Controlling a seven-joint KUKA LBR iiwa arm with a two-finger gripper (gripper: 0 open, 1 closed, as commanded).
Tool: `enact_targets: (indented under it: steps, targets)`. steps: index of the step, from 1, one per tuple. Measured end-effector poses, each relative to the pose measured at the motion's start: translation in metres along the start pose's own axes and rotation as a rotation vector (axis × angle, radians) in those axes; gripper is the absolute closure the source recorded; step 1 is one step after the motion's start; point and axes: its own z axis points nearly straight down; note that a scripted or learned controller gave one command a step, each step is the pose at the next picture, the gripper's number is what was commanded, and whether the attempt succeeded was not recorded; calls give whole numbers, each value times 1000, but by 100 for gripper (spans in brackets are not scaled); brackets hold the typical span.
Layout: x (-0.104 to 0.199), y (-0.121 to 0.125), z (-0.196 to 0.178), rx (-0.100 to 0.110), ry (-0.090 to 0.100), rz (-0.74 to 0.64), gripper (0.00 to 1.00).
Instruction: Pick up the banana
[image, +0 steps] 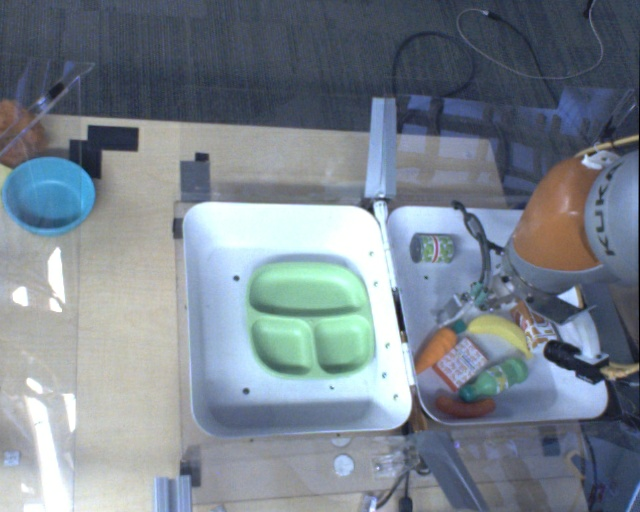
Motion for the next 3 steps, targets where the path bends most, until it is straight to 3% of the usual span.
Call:
enact_targets:
  steps: [1, 2, 3]
  targets:
    - [-45, 23, -1, 6, 2, 291, 0]
    - [-26, -15, 0, 0, -1, 112, 0]
    - [-48, 38, 2, 2, 1, 44, 0]
